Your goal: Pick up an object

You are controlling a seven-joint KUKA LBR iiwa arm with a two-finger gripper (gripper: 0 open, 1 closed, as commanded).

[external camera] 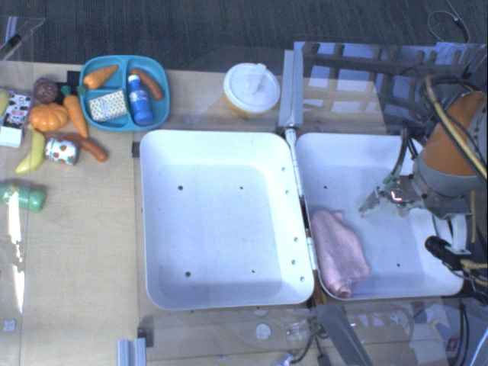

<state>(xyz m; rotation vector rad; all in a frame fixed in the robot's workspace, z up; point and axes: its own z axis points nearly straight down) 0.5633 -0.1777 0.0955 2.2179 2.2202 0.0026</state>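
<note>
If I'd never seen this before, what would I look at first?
Probably the bright toy food on the far left: a blue divided plate with a carrot and a bottle, a little pumpkin and a banana beside it. Then the pink cloth in the right bin, with the robot's gripper near it.

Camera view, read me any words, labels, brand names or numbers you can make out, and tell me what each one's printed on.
No text is readable.
Small can on the bench: patterned label, too blurred to read.
Card at the left edge: dark print, too small to read.
Blue bottle in the divided plate: label blurred.
</note>
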